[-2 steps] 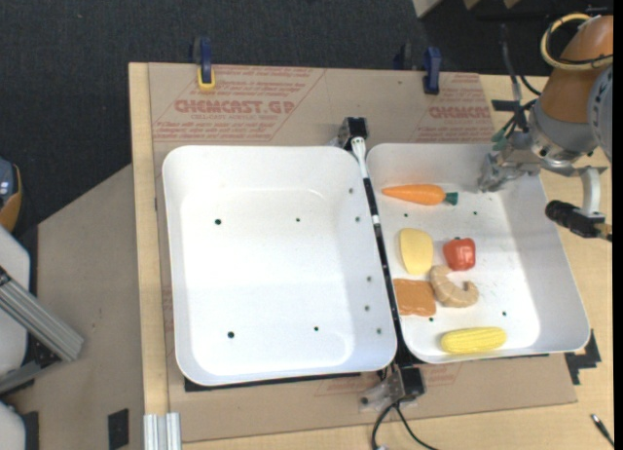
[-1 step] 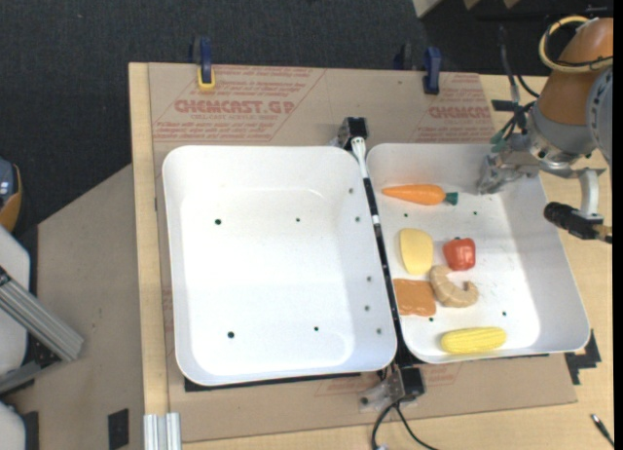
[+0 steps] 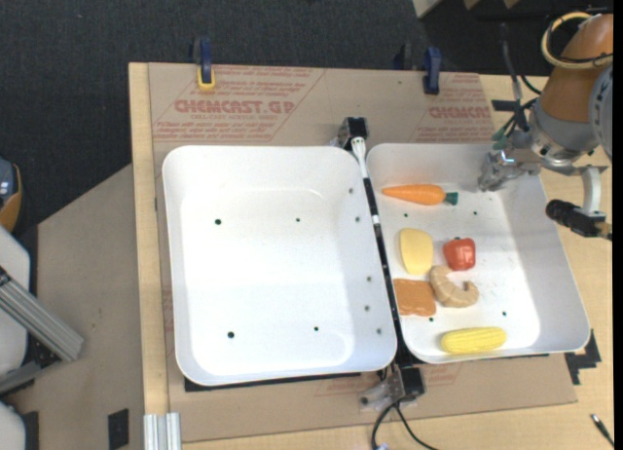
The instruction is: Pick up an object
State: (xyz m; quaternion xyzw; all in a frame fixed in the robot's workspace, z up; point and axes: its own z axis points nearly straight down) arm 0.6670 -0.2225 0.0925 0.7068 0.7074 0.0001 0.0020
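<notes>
Hand (image 3: 494,173) at the right bin's (image 3: 545,243) 1 o'clock corner, nothing picked yet; can't tell if it's released or clenched.

Carrot (image 3: 413,194) is nearest, just at its 9 o'clock, lying crosswise. Drop straight onto its mid-body, grip across the narrow width, stay clear of the bin wall. Tomato (image 3: 460,253), corn (image 3: 473,340) sit toward 6 o'clock, more crowded.

Dark carpet floor (image 3: 146,10); brown board (image 3: 292,97) clamped on bench
</notes>
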